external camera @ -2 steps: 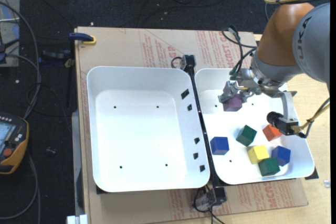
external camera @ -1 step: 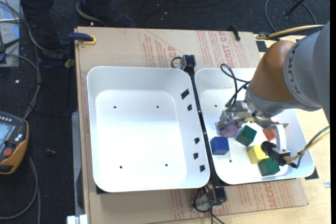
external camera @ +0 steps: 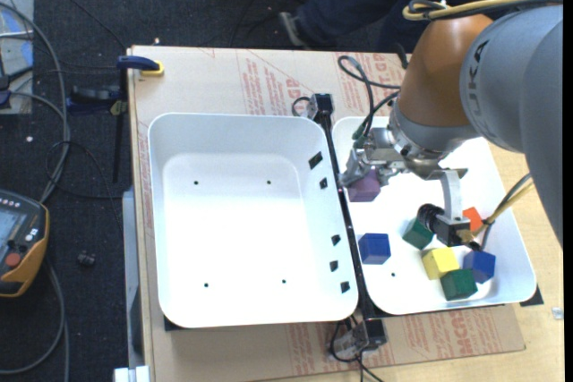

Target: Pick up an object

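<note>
A small purple block (external camera: 364, 187) sits at the left edge of the right white plastic bin (external camera: 510, 282), close to the wall shared with the left white bin (external camera: 170, 192). The grey two-finger gripper (external camera: 363, 170) hangs right over it, and its jaws seem to be pinching the block, though the wrist hides much of them. Further right lie a blue cube (external camera: 374, 248), a yellow cube (external camera: 440, 262), two green cubes (external camera: 458, 284) and an orange piece (external camera: 472, 217).
</note>
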Controlling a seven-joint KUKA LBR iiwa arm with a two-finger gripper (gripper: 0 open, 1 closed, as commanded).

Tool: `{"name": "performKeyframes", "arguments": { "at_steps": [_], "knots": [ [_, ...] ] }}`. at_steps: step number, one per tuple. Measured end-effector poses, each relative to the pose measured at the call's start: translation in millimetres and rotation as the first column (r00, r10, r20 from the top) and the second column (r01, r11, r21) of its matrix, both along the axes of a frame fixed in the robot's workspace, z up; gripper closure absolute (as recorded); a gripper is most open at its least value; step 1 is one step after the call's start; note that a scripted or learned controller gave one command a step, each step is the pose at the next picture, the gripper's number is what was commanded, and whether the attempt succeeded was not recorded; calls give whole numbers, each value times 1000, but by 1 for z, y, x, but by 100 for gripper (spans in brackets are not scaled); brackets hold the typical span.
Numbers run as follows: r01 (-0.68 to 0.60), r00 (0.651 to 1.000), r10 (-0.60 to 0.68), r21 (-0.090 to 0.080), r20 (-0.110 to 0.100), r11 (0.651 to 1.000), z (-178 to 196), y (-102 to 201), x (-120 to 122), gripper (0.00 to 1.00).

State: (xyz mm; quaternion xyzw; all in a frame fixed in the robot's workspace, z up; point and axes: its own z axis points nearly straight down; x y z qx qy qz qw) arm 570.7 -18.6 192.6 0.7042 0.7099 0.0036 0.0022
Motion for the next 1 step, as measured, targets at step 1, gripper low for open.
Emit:
{"name": "performKeyframes", "arguments": {
  "at_steps": [1],
  "knots": [
    [0, 1000, 0, 0, -9, 1000, -5, 91, -29, 100]
  ]
}}
